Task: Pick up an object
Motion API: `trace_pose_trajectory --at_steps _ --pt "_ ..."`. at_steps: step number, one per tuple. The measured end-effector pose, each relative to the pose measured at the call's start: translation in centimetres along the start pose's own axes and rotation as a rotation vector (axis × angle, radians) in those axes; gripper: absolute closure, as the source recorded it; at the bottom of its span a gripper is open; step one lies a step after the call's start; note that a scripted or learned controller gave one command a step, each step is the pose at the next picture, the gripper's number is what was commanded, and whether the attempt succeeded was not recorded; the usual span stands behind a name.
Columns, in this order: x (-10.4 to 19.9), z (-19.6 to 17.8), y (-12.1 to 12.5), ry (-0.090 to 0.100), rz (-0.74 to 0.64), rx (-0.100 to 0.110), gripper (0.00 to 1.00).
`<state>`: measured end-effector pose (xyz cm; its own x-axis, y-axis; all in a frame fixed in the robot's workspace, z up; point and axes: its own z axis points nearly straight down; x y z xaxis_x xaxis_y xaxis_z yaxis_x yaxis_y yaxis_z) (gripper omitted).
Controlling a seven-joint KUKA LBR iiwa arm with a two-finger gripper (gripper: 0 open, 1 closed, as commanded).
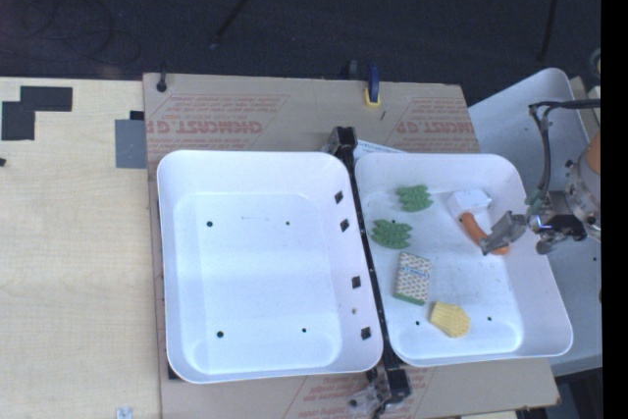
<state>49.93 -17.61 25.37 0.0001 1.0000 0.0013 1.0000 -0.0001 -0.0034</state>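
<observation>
In the right bin (535, 334), past two green leafy pieces (402, 216), a patterned block (413, 277) and a yellow piece (449, 319), the orange object (473, 227) lies near the right edge, where the gripper (502, 238), fingers spread, should descend squarely, avoiding the white object (469, 202) beside it.

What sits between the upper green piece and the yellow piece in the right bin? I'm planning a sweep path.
In the camera view, the second green piece and the patterned block lie between the upper green piece and the yellow piece.
</observation>
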Motion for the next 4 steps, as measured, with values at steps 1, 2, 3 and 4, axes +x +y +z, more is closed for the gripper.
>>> trace_pose_trajectory --at_steps 1,2,3,4 --pt "0.6 -23.1 6.7 -0.007 -0.004 -0.019 0.00" --pt "0.7 -23.0 6.5 -0.002 -0.005 0.000 1.00" --pt "2.2 -22.2 14.7 -0.003 -0.004 -0.005 1.00" --pt "0.9 -14.7 7.6 0.001 0.003 0.008 1.00"
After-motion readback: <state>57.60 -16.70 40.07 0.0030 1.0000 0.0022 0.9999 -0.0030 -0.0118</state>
